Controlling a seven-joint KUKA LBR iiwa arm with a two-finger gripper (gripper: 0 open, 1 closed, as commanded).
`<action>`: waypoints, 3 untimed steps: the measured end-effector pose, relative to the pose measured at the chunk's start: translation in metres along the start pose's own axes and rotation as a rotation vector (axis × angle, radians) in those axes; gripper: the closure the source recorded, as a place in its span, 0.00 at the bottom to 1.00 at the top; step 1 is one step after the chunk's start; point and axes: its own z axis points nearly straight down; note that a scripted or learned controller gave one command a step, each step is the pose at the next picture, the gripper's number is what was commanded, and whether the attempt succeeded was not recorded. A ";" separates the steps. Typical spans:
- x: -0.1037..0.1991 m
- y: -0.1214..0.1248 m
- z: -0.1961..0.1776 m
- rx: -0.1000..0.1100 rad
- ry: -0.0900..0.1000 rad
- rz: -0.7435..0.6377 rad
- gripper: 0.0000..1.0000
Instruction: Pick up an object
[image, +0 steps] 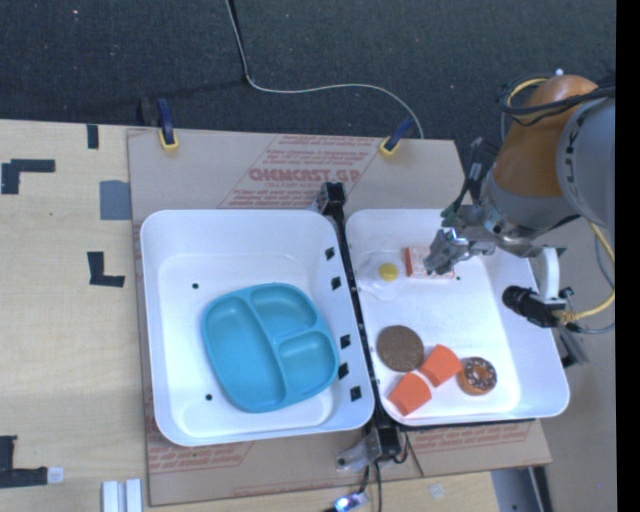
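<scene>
While the arm reaches in from 3 o'clock, the tool (441, 252) sits low over the 12 o'clock part of the right bin (520, 345), right on top of a small flat item with a reddish-orange edge (415, 263). Honestly I can't tell if it has hold of anything, it's too small and shadowed to make out. That reddish item pokes out just toward 9 o'clock of the tool tip, its long axis looks roughly 12-to-6, and a small yellow piece (388, 270) lies just beyond it, same direction. So the nearest pick is basically underneath, a nudge toward 9. Everything else is well apart toward 6 o'clock: brown round cookie (400, 347), two orange blocks (423, 380), a sprinkled donut (477, 375). Blue divided plate (268, 344) sits in the left bin (170, 300), out of the way.
</scene>
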 end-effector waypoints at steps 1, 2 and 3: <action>-0.004 -0.005 -0.046 -0.001 0.000 -0.001 1.00; 0.043 -0.010 -0.039 0.004 0.001 -0.004 1.00; 0.099 -0.028 -0.046 0.005 0.002 -0.004 1.00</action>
